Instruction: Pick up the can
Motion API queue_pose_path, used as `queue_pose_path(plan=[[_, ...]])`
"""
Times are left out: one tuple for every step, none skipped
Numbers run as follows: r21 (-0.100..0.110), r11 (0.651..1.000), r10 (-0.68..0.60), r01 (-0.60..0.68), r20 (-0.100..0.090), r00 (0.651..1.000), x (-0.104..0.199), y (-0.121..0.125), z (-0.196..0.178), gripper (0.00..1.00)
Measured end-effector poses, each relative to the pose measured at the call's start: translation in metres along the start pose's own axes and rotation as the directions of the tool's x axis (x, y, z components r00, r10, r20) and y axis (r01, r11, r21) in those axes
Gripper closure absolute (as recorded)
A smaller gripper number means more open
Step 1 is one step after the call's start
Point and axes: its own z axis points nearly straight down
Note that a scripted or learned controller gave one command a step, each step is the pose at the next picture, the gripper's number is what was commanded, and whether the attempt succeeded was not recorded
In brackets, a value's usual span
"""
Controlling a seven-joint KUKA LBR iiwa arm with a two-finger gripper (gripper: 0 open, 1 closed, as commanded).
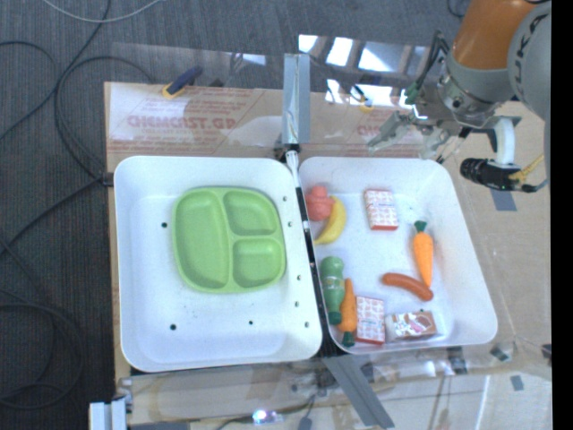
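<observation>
The right white bin holds three small red-and-white labelled items, and I cannot tell which is the can. One is near the bin's far middle. Another is at the front edge. The third, a brownish pack, lies beside it. My gripper hangs over the bench just beyond the right bin's far rim, well apart from all three. Its fingers look spread open with nothing between them.
The right bin also holds a pink fruit, a banana, a carrot, a sausage, a green vegetable and a small carrot. A green divided plate sits in the left bin.
</observation>
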Motion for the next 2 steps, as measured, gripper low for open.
queue_pose_path(plan=[[0.002,0.973,0.23,-0.23,0.0,0.973,-0.005,-0.075,0.094,0.0],[0.004,0.926,0.378,-0.378,-0.002,0.926,-0.008,-0.072,0.168,0.0]])
